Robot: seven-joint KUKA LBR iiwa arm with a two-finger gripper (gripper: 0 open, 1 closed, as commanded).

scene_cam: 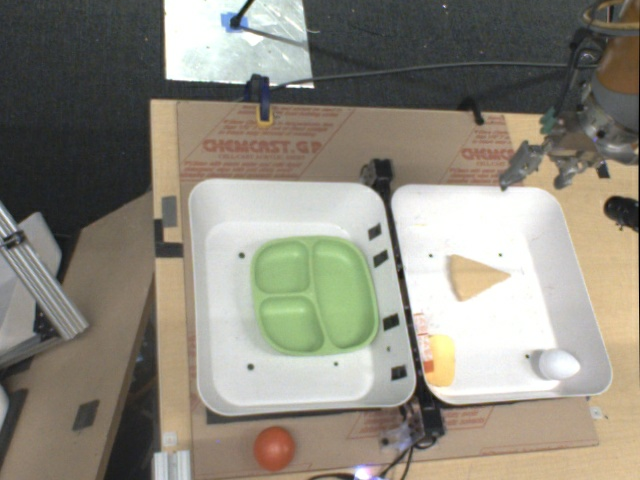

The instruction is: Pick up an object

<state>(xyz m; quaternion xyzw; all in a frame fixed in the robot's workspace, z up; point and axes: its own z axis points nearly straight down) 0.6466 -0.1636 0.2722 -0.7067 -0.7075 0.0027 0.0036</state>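
A: Where is the tool (540, 165)?

B: At the upper right, above the far rim of the right bin (575, 268). Its two fingers (515, 167) stand spread apart with nothing between them. The grey arm (612, 58) rises behind it toward the right edge.

A: And the things it could pick up?

B: Three lie in the right bin. A tan wedge (474, 275) sits near the middle, its long axis running left to right, the narrow tip pointing right and the broad end left. A white ball (556, 364) rests in the near right corner. A yellow and orange packet (438, 357) lies against the left wall near the front, its long axis running front to back.

A: The left bin (215, 268)?

B: It holds a green tray (313, 295) with three compartments, lying flat in the middle.

A: Any writing?

B: The brown sheet (300, 138) under the bins on the desk (110, 268) carries red lettering, "CHEMCAST GP", printed slantwise. The packet's label is too small to read.

A: Anything else?

B: An orange ball (274, 447) lies on the desk in front of the left bin, well apart from the tool.
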